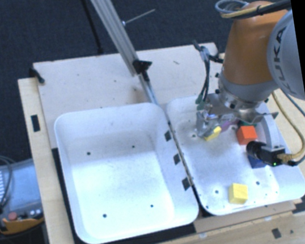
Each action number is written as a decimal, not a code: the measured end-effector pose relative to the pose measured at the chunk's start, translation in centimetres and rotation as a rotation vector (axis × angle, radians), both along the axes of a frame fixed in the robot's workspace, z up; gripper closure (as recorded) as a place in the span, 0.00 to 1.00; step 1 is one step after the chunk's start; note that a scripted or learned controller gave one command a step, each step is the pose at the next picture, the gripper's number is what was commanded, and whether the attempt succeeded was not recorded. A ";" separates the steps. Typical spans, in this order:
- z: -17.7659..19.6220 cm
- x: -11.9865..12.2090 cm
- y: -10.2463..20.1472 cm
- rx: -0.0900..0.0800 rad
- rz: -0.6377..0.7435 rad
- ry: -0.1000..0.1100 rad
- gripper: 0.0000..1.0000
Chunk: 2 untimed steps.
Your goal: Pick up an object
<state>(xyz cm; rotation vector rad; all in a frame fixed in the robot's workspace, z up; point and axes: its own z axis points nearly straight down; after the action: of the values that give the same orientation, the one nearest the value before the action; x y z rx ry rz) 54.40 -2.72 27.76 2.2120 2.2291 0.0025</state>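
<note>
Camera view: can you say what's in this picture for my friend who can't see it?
A grey and orange robot arm reaches from the right, its tool low over the right white bin, by a small yellow piece. That bin also holds a yellow block, an orange block and something blue. The left white bin sits beside it.

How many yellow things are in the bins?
2. One yellow block sits near the front of the right bin. Another yellow piece is under the tool. The arm may hide more.
</note>
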 end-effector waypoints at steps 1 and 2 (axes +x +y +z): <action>-1.4 1.8 4.1 -0.001 -0.002 0.000 1.00; -1.3 4.1 8.4 0.001 -0.002 0.000 1.00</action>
<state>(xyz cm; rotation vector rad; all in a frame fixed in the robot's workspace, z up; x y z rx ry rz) 58.47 5.68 26.45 2.2138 2.2274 0.0034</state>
